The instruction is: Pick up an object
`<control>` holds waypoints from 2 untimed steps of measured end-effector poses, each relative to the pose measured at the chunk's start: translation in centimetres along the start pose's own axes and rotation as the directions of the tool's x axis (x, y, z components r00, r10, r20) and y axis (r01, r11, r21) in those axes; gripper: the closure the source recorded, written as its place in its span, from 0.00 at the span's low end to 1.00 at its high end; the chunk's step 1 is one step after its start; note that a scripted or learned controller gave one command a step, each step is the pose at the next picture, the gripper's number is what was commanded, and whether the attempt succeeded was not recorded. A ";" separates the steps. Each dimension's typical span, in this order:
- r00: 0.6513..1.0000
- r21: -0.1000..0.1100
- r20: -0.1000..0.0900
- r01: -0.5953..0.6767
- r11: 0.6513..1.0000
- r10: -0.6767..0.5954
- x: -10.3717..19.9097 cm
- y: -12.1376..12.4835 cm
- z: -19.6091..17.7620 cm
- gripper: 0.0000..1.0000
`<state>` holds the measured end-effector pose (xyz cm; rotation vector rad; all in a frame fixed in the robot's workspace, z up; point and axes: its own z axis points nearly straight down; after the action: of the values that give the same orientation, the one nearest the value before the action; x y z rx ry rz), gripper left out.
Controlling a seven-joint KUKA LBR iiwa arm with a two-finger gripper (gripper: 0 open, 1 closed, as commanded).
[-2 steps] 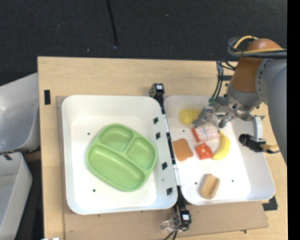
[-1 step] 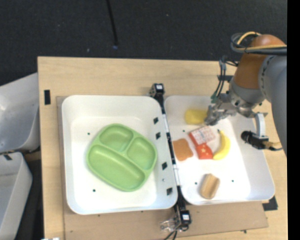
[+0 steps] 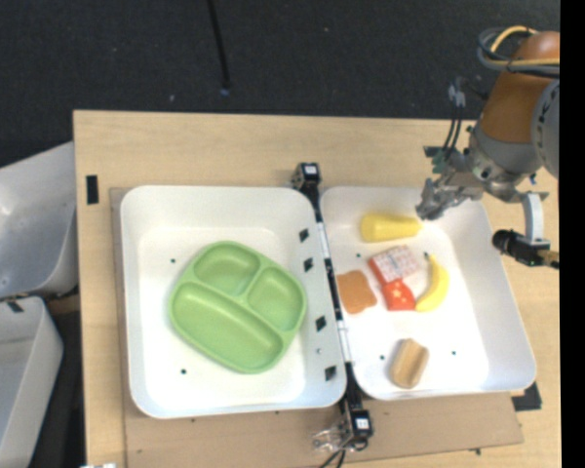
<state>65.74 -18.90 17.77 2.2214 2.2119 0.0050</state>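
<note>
- Over the far right corner of the right bin [image 3: 507, 344]: gripper [image 3: 432, 206], hanging from the grey arm [image 3: 512, 115] with its orange band, low above the bin floor.
- Fingers too small and dark to read (open or closed, cannot tell); nothing visibly between them.
- Just left of the gripper tip: yellow lemon-shaped piece [image 3: 389, 226], lying on its side, its right end touching or nearly touching the gripper (cannot tell which).
- Below that, mid-bin: red and white box [image 3: 394, 262], tilted, with a small red block [image 3: 399, 296] against its lower edge.
- Right of the box and block: banana [image 3: 433, 286], curved, lying flat, touching the red block.
- Left of the box: orange-brown flat piece [image 3: 356, 291], close to the divider between the bins.
- Nearer the front edge of the right bin: tan bread-like roll [image 3: 409, 363], well apart from the others.
- Left bin [image 3: 146, 359]: green divided plate [image 3: 238, 305], three compartments, set at a slant, roughly central.
- Under both bins: wooden bench top [image 3: 224, 144], dark floor beyond.
- At the left border: white plastic tubs [image 3: 24, 232], off the bench.
</note>
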 end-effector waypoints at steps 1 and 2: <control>1.000 0.001 0.000 0.003 1.000 -0.003 -0.2 0.1 -4.4 1.00; 1.000 -0.001 0.001 0.009 1.000 -0.009 -0.4 0.3 -10.0 1.00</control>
<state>65.93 -19.32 27.75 2.2106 2.2211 0.0055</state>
